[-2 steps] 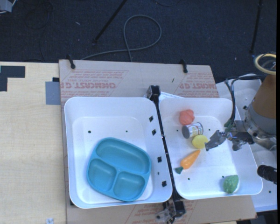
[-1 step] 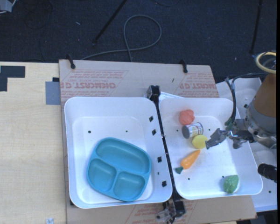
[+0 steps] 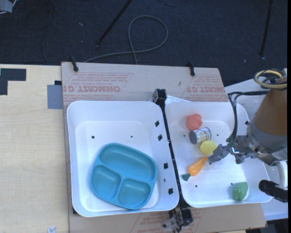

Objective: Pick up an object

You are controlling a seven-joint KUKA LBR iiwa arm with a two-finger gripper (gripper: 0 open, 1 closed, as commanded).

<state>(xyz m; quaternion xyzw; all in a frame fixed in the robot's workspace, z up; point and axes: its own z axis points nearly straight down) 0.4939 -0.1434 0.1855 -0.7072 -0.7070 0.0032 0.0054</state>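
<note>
The yellow ball [image 3: 208, 147] sits mid-right of frame in the right bin [image 3: 218, 198], touching the can [image 3: 200, 135] and just above the carrot [image 3: 197, 166]. The gripper [image 3: 218, 154] lies just right of it; whether it is apart or together cannot be told. The arm [image 3: 274, 118] is cut off at the right. A red object [image 3: 194, 121] and a green object [image 3: 240, 191] leave bare floor between them. The left bin [image 3: 82, 115] holds 1 blue tray [image 3: 123, 175].

The right bin [image 3: 218, 198] crowds toys at its centre; bare floor lies along its near-left, beside the green toy [image 3: 240, 191].
</note>
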